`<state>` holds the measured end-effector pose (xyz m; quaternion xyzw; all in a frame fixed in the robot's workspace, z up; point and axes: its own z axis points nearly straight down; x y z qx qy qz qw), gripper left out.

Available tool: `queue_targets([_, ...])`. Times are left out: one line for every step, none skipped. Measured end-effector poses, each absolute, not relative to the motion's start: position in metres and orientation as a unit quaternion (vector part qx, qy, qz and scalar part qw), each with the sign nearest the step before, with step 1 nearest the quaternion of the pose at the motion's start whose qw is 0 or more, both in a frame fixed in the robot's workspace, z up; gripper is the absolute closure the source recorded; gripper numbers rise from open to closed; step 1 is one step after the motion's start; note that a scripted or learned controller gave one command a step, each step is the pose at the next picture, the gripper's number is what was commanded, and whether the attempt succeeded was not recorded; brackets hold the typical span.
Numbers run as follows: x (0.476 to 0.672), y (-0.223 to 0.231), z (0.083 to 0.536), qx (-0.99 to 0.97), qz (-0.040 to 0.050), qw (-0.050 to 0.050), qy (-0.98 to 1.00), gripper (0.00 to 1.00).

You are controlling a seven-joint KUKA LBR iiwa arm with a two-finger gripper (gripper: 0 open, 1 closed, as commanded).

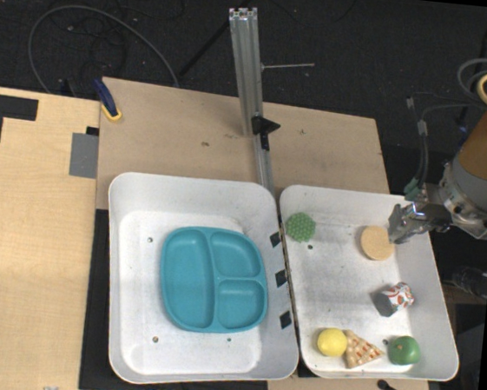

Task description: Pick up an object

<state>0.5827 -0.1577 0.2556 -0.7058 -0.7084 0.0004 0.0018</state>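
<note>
**Six small objects lying in the right bin**

One teal divided tray (214, 279) is sitting in the left bin (127, 220). The right bin (347, 206) is holding a green ball (300, 228), yellow lemon (332, 341), pizza slice (362, 351), tan disc (377, 243), grey-red object (395, 299) and green fruit (403, 349). The gripper (406, 222) (finger state unclear) is hovering beside the disc.

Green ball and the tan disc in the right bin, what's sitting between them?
Nothing: in the camera view, bare white bin floor runs from the green ball to the tan disc.

The wooden bench (319, 146) bears two white bins, left bin (127, 220) beside right bin (346, 215).
</note>
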Motion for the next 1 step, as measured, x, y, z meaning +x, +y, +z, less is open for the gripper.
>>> queue_targets([0.5797,-0.1026,0.2527,-0.705,0.0005,0.002,-0.709,1.00])
